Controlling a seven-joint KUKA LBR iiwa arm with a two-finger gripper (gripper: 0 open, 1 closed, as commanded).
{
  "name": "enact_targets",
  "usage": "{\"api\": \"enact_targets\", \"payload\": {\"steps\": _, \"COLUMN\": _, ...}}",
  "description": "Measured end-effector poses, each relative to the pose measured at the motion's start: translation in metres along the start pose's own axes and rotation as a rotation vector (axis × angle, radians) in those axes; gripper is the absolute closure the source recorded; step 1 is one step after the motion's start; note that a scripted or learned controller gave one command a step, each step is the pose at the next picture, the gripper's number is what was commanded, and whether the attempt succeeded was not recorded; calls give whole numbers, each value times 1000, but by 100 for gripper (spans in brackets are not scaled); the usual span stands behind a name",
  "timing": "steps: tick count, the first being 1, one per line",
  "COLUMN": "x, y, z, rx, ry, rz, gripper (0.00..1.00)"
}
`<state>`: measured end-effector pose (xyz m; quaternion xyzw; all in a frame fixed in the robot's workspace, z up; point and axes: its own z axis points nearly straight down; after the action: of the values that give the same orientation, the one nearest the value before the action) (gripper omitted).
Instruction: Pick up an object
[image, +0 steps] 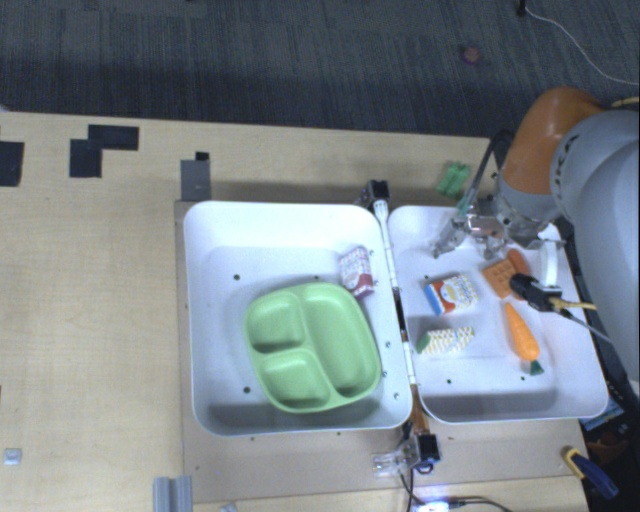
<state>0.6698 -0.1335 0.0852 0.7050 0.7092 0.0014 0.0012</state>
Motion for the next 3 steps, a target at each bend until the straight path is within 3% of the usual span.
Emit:
{"api": "enact_targets", "payload": {"steps": 1, "x": 14, "y": 0, "z": 0, "rx": 1, "ry": 0, "rz": 0, "gripper": 0}}
{"api": "enact_targets", "payload": {"steps": 2, "x": 14, "y": 1, "z": -12, "rx": -4, "ry": -2, "rz": -4, "gripper": 100}}
{"api": "enact_targets", "payload": {"steps": 3, "x": 14, "y": 1, "z": -12, "rx": -4, "ry": -2, "rz": -4, "gripper": 0}}
